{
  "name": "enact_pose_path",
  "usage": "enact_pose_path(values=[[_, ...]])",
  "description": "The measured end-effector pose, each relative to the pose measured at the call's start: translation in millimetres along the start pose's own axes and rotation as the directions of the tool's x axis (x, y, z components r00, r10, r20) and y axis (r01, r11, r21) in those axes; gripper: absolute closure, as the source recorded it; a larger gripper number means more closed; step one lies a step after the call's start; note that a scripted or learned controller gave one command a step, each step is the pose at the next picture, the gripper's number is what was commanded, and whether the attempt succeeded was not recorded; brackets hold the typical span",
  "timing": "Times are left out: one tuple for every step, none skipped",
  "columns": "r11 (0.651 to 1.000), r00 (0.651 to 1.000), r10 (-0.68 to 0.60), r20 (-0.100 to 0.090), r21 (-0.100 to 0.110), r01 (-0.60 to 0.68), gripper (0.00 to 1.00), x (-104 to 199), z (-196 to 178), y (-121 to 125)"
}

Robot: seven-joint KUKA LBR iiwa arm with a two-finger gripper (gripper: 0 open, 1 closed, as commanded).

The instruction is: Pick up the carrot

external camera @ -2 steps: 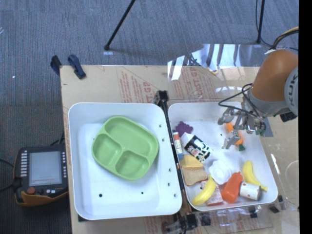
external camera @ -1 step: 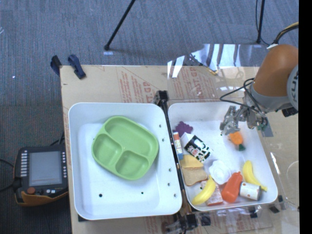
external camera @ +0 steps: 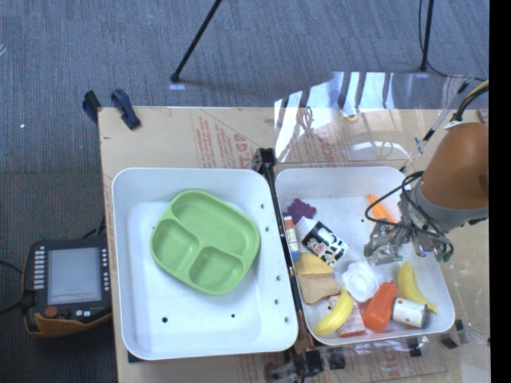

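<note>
Your jaws can't be read from here: whether the grey metal two-finger gripper (external camera: 386,246) is parted or closed, I cannot tell, and nothing shows between its tips. It hangs low over the right shallow white plastic bin (external camera: 335,178). The small orange carrot (external camera: 379,209) lies on the bin floor just beyond the gripper, near the far right, apart from it. By my judgement, nothing is lifted yet; you have the grasp and the raise both left.
</note>
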State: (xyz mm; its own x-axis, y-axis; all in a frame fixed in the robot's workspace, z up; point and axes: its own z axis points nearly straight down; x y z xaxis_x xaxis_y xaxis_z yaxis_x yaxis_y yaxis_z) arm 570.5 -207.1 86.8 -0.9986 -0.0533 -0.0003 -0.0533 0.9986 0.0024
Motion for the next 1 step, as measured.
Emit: enact_pose_path(values=[[0.992, 0.992, 0.127, 0.019, 0.006, -0.127, 1.00, -10.8, -144.7, -7.4]])
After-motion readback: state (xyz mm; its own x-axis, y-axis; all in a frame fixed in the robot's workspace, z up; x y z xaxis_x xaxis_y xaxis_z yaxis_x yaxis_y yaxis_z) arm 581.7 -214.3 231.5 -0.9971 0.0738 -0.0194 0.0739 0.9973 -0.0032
